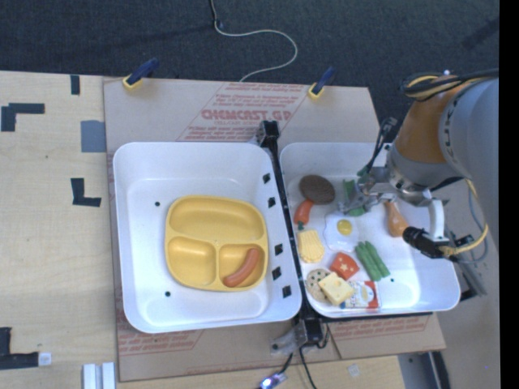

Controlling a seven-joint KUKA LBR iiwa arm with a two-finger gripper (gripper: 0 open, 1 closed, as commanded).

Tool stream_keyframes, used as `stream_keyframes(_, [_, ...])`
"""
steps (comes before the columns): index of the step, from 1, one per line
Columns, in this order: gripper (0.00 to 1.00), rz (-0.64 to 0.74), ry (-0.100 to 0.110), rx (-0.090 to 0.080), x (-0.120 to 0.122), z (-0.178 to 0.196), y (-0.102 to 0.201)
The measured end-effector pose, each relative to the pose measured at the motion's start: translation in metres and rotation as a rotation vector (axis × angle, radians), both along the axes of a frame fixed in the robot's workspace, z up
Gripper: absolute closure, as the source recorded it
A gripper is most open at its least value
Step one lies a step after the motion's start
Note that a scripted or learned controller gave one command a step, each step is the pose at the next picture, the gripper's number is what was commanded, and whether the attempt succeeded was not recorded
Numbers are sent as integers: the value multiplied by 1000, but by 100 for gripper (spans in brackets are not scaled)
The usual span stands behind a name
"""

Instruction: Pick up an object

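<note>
— Where is the gripper (357,203) working?

— Low in the right bin (438,294), at the crowded end of the toy food. Just below its tips lies the fried egg (342,229); to their left, the brown patty (317,189); a small green piece (349,190) sits right against them on the upper side.

— Has it got anything?

— I cannot tell. The fingertips are dark and small against the clutter, so how wide they stand, and whether anything is between them, is not readable.

— What could spoil the pick?

— Crowding, mostly. The egg is flat, so the tips could skate over it and close on nothing. The green piece touching them might get nudged or pinched half-way and drop on the lift.

— Anything off to the right of the fingers?

— The drumstick (394,217), near, under the wrist; a descent could shove it against the bin wall.

— And further out?

— Below the fingers: green beans (372,259), a tomato slice (345,264), corn (310,245), cheese (336,287). Far to the left, the yellow divided plate (203,229) with a sausage (243,267) in the left bin (138,177), well apart from any risk.
</note>
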State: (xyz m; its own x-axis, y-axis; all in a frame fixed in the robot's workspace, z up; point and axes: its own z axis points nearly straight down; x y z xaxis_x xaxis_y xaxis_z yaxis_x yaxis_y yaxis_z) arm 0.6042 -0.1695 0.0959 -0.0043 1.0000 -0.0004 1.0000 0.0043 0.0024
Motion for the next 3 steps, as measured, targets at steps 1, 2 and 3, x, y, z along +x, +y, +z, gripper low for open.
stream_keyframes(1, [100, -3, -2, -1, -2, 62, -4])
stream_keyframes(2, [100, -2, -1, 0, -1, 105, -1])
stream_keyframes(3, [100, -3, 2, 1, 0, 129, 0])
